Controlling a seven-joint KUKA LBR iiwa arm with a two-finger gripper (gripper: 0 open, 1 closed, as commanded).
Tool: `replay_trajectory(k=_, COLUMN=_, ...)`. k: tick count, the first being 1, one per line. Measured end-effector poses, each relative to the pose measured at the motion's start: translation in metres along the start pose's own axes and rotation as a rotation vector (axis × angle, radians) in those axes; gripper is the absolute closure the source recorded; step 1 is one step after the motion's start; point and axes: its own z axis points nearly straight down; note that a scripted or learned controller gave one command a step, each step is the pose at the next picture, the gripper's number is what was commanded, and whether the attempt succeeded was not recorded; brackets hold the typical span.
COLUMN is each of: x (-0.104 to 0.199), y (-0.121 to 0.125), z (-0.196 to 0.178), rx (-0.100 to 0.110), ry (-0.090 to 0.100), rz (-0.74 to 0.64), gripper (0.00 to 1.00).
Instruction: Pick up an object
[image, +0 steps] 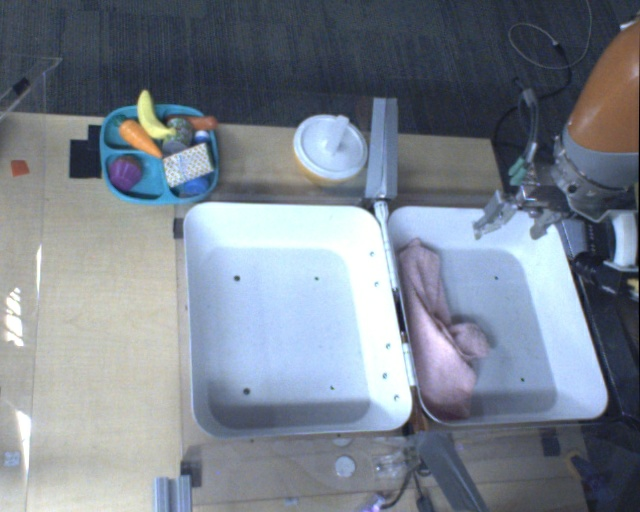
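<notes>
The gripper hangs over the right bin's far right corner, fingers spread apart and gripping nothing. The pink cloth lies crumpled along that bin's left wall, well apart.

Two bins sit side by side on a counter, touching along a middle divider. The left bin lies beside the right bin, where a cloth lies along the left wall. Behind the left bin, a divided tray of toy food sits at far left, with a lidded bowl to its right. The end effector hangs over the right bin's back right corner.
</notes>
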Motion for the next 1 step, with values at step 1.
replay_trajectory(k=1, x=0.0029, y=-0.0306, z=0.1592, rx=0.003, ry=0.0, rz=0.086, gripper=0.0)
